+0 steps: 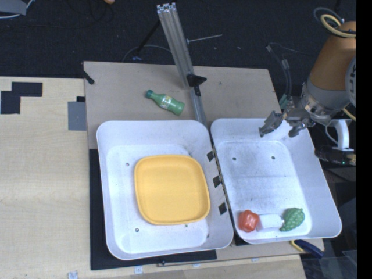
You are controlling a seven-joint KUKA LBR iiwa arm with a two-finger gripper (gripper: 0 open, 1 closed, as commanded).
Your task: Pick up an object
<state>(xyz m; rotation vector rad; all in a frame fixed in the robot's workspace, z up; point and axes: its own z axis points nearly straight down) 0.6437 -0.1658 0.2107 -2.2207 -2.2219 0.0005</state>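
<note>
red object [248,220] (bin's near edge) lies well apart from open gripper [283,125].

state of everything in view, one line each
gripper: open, nothing between its fingers, above the right bin's far edge
yellow plate: flat, right way up, in left bin
green bottle: lying on its side on the bench, outside the bins
red thing, white thing, green thing: in a row at right bin's near edge

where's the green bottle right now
The green bottle lies on its side on the bench board, outside both bins, just behind the left bin that holds the yellow plate, and left of the slanted metal rail.
</note>
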